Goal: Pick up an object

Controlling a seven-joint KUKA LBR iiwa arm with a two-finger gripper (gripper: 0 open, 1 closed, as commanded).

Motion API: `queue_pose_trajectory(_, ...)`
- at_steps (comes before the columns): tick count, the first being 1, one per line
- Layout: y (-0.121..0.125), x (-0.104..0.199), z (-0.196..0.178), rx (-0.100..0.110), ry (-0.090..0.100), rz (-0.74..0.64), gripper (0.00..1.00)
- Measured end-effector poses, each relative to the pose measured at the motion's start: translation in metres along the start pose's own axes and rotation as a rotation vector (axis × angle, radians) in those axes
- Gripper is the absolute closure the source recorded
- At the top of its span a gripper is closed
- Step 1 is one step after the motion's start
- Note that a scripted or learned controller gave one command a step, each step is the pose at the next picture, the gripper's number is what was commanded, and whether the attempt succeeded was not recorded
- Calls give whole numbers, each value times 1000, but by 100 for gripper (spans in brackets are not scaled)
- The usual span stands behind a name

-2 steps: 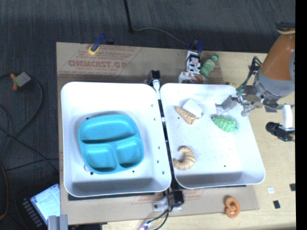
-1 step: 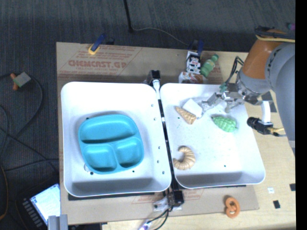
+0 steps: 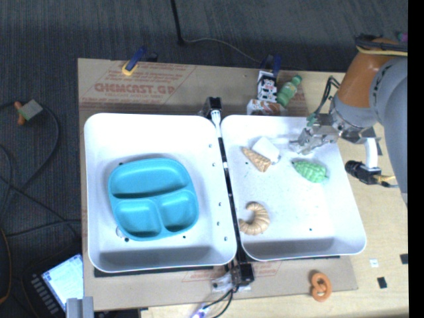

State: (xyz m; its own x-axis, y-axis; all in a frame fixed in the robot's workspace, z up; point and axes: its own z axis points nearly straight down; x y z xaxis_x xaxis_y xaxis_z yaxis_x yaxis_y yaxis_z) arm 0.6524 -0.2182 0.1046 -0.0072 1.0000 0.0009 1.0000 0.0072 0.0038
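Looking down on the bench, I saw two shallow white bins side by side. The left bin (image 3: 99, 177) held a blue divided tray (image 3: 154, 197) near its middle. The right bin (image 3: 344, 224) held the loose things: a white block (image 3: 267, 148) and a tan cone-shaped piece (image 3: 256, 158), touching each other, toward its far left corner; a green bumpy toy (image 3: 310, 170) near its far right corner; and a tan curled piece like a croissant (image 3: 255, 218) by its near left edge.

The grey arm reached in from the right, and its gripper (image 3: 311, 138) hung over the far right part of the right bin, just beyond the green toy and apart from it. Nothing lay between the fingers. I could not tell from this slanted view whether they stood wide or narrow.

I judged the green toy to be the closest candidate. It looked small, light and probably soft or rubbery, so it should give a little under the pads instead of slipping. Its long axis ran roughly from the bin's far side toward the near right, so I would close across its narrower middle. It lay clear of the bin wall, which left room for both fingers.
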Motion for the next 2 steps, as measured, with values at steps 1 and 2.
queue_pose_trajectory(1, 0, 3, 0, 2, 7, -1, 0)
queue_pose_trajectory(2, 1, 2, -10, 0, 1, -2, 100)
